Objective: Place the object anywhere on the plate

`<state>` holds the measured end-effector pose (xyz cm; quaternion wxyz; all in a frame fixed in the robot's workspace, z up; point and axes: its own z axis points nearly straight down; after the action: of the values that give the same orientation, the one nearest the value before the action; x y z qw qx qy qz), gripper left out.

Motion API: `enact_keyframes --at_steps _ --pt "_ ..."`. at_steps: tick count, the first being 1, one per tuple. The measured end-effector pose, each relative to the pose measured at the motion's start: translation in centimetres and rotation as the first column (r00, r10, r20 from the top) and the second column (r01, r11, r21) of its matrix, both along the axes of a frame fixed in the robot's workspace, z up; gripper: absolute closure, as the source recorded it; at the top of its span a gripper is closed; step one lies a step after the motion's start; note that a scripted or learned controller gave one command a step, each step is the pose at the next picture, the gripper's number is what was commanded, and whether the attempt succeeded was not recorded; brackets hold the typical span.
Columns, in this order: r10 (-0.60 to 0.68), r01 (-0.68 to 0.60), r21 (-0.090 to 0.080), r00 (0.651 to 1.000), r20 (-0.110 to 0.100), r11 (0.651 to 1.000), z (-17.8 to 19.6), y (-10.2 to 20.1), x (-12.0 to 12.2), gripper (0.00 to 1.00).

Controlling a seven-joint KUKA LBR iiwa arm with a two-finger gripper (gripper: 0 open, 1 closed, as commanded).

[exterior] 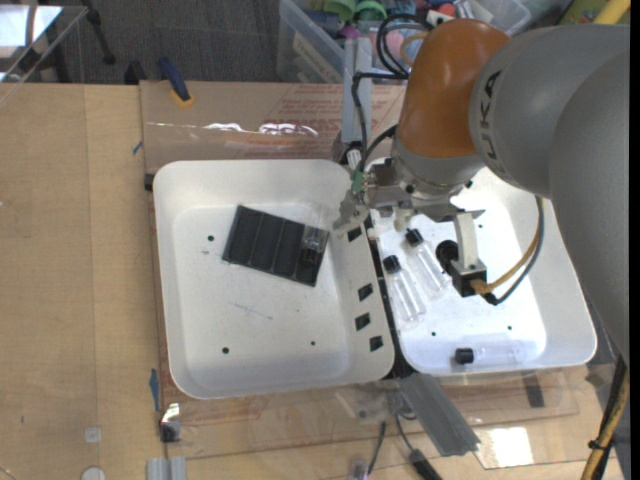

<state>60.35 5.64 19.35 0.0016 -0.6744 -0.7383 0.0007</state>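
Black ridged slab [274, 245] is seen lying flat in the left bin [190, 358], well left of the fingers [425, 268], whose spacing cannot be told. No plate is made out; a misjudged reach risks closing on nothing.

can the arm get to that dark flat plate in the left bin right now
Probably yes. The plate lies flat and uncovered in the left bin, nothing rests on it, and the gripper hangs over the neighbouring right bin.

Dark "KUKA" lettering runs down the grey arm [560, 78] beside its orange band; the cardboard's red print [300, 103] is unreadable.
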Motion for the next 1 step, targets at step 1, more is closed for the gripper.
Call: enact_keyframes --at_steps 1 --pt "-0.001 0.001 0.001 1.0 0.001 1.0 0.96 -0.02 0.07 1.0"
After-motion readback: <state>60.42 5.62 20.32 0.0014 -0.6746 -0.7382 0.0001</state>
